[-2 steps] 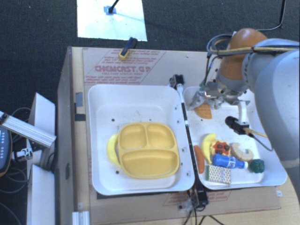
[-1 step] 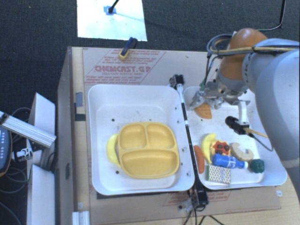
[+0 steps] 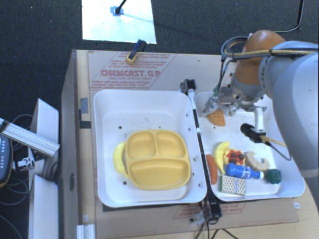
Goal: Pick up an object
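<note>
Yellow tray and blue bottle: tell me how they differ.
The yellow tray lies in the left bin; the blue bottle lies in the right bin. The tray is far larger. The tray has three compartments and sits apart; the bottle is crowded among other items.

arm [image 3: 291, 83]: grey casing | orange band above wrist | cables alongside wrist

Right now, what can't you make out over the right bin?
- Pincer: fingers too small and blurred, camera view.
- Orange piece: whether it is gripped or lying free.
- Right bin: far corner hidden by the arm.
- Checkered item: too small to identify.
</note>
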